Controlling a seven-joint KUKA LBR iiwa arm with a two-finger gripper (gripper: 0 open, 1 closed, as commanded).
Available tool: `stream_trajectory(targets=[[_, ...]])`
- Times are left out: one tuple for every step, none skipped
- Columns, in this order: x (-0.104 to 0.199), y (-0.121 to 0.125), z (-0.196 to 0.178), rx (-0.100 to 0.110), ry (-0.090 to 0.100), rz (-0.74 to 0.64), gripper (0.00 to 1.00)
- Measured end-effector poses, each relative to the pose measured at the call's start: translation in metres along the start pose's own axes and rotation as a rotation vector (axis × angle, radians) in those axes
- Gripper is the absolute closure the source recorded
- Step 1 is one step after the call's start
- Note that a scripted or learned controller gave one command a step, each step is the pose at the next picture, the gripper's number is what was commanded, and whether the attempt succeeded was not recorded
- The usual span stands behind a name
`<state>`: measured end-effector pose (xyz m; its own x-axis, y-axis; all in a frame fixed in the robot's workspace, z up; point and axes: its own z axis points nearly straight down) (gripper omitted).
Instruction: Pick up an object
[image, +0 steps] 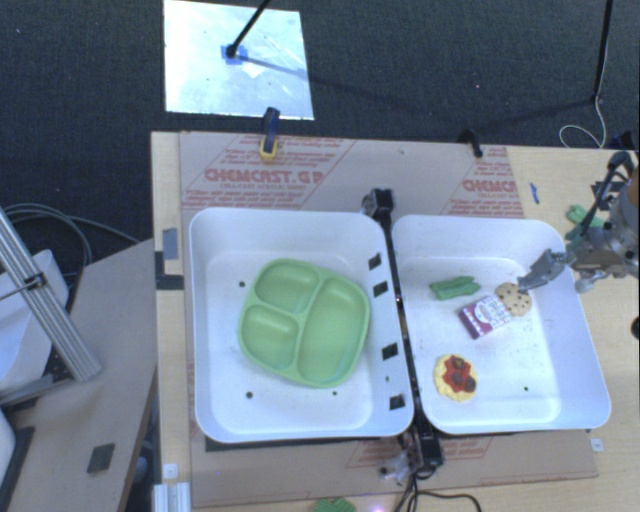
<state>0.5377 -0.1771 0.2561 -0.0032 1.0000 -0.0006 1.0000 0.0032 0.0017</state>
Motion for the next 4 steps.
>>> stream_trajectory(targets=[[0.013,-0.034,0.157,0.016,0.006,0.002,0.0],[0.061,0.01,0.172,-0.001,0.0,-0.006,0.0],[0.027,0.103,0.17,-0.007,-0.003,-0.003,0.0],[-0.031,0.017,0.171,0.004,0.006,0.007,0.0]])
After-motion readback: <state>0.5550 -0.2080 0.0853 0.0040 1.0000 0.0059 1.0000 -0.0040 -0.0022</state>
